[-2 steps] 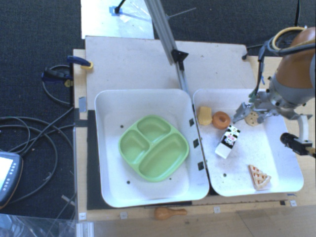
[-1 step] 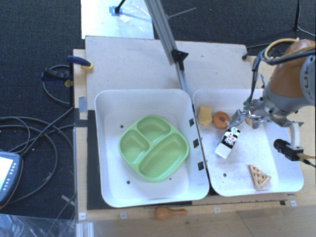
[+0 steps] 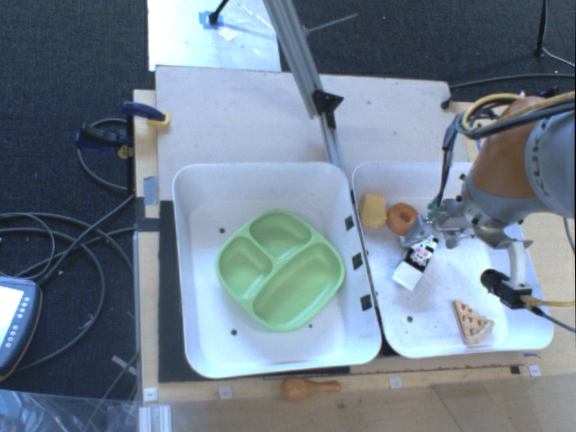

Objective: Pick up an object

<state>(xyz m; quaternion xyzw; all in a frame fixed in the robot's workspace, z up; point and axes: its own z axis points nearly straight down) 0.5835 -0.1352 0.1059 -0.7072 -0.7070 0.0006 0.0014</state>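
In the right bin (image 3: 531, 331), a small black-and-white carton (image 3: 415, 263) lies tilted near the middle. My gripper (image 3: 437, 227) hangs right over the carton's upper end, close to it or touching it. An orange doughnut (image 3: 402, 217) sits just left of the gripper, and a yellow block (image 3: 373, 211) lies beside it at the bin's left wall. Near the front right corner rests a waffle-patterned wedge (image 3: 472, 322). The arm (image 3: 517, 165) covers the bin's back right part.
The left bin (image 3: 193, 268) holds a green divided plate (image 3: 281, 269). A slanted metal pole (image 3: 301, 52) runs from the top down to the gap between the bins. An orange-brown toy (image 3: 310, 388) lies on the bench in front of the bins. Cables trail on the floor at left.
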